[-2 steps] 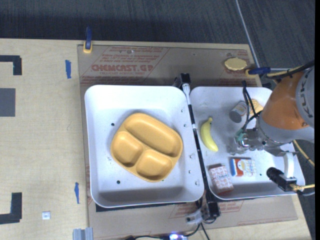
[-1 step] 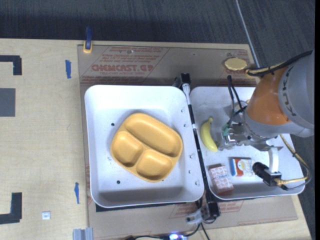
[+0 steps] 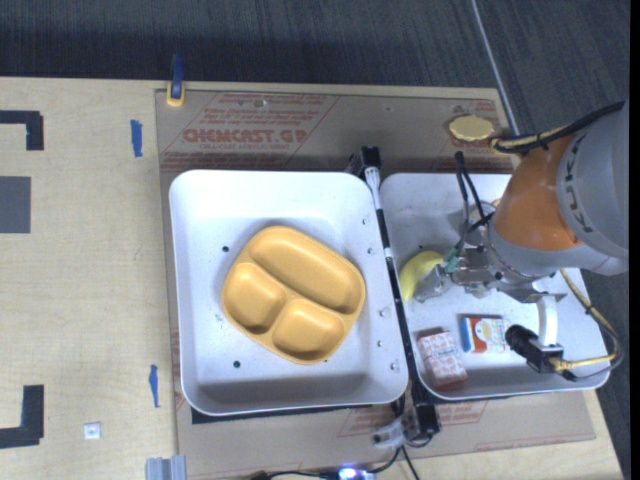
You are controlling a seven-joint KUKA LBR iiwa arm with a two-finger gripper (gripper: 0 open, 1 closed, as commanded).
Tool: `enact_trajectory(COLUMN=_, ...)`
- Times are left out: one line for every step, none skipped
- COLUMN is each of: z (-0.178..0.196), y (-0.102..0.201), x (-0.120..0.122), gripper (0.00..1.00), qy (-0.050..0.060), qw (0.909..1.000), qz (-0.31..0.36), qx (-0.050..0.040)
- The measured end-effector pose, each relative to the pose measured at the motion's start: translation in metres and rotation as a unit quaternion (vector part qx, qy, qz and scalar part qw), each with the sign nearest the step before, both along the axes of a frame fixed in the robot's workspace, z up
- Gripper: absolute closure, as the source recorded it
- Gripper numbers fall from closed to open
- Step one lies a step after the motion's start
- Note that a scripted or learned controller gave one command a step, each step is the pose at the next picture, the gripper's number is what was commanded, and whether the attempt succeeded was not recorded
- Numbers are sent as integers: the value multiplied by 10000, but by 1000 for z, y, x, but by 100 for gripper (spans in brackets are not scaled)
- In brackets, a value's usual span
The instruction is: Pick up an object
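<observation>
In the right bin, a yellow banana-shaped object lies near the left wall. My gripper hangs low over the bin, right against the lower right side of that yellow object. The wrist hides whatever lies directly under it. A small brown patterned box sits near the bin's front edge, and a white card with blue and red print lies just right of it.
The left bin holds a large yellow tray with three compartments. A black divider runs between the bins. The grey and orange arm covers the right bin's far right part.
</observation>
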State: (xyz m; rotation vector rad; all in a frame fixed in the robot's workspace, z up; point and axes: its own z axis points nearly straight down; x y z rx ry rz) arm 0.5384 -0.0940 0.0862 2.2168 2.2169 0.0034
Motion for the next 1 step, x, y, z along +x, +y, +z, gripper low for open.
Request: enact_trajectory(z=0, y=-15, x=-59, gripper=0, qy=19, qw=10000, qz=-9, qx=9)
